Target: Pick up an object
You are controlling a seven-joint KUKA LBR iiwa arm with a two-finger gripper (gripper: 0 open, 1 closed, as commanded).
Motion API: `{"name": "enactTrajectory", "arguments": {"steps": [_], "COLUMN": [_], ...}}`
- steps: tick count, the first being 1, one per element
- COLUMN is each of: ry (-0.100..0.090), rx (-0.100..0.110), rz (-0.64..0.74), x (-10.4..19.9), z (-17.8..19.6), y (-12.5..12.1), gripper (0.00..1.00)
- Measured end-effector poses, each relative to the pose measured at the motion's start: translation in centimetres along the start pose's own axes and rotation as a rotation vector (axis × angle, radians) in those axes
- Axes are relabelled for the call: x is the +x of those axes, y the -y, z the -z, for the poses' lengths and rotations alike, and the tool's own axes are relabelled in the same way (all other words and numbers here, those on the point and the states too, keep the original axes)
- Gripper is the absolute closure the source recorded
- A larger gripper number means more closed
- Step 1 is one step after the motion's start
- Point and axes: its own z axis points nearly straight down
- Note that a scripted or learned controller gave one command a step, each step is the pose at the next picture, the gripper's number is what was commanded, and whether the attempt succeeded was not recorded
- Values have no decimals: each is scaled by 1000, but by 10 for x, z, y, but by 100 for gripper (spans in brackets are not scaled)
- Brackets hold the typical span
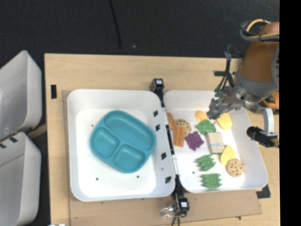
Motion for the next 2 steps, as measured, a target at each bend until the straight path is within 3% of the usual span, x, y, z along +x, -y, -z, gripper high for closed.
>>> {"name": "enactTrajectory", "arguments": {"steps": [2], "ry": [-2], "rx": [-2], "rz": [2], "x": [107], "z": [16], "y": [-28], "gripper": [100]}}
